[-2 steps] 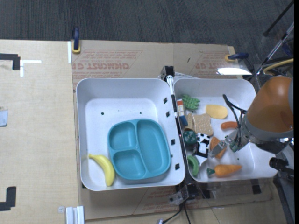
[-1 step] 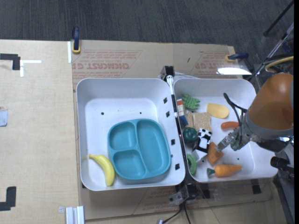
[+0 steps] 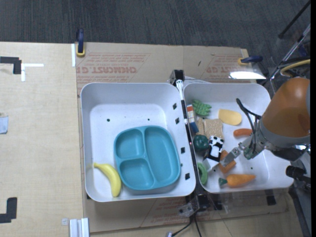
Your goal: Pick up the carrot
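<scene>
Here the gripper (image 3: 228, 161) hangs low in the right bin (image 3: 261, 90), fingers slightly parted, nothing visibly held; the carrot (image 3: 238, 180) lies just at its five o'clock.

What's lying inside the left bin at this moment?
In the left bin: a teal divided plate and a banana beside it at the near-left corner. Whatever lies beneath the plate is covered.

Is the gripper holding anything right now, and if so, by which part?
Cannot be told. The gripper sits low in the right bin, just above the carrot, which lies on the bin floor, not lifted.
</scene>
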`<state>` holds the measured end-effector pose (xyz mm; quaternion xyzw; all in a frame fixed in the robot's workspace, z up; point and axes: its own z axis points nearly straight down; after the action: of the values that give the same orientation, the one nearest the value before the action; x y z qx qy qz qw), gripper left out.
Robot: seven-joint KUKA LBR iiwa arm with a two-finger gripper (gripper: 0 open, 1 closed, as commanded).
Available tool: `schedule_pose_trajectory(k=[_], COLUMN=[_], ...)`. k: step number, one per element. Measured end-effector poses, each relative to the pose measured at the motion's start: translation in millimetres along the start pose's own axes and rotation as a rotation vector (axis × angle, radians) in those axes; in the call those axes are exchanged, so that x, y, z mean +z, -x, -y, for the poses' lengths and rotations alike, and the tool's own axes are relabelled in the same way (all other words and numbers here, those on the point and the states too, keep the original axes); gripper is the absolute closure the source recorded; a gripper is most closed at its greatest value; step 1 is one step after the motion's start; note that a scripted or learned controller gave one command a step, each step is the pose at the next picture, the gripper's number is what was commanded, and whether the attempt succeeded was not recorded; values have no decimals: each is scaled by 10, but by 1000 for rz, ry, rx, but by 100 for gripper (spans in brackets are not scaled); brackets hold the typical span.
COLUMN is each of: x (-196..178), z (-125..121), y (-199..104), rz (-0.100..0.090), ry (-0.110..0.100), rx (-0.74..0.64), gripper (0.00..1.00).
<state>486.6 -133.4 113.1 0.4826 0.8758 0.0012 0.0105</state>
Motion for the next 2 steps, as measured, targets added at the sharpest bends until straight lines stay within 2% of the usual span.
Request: schedule_pose_trajectory(k=[1, 2], x=[-93, -94], z=[-17, -17], y=[24, 23], rz=[4, 4], ry=[4, 4], rx=[8, 7], gripper=[100, 0])
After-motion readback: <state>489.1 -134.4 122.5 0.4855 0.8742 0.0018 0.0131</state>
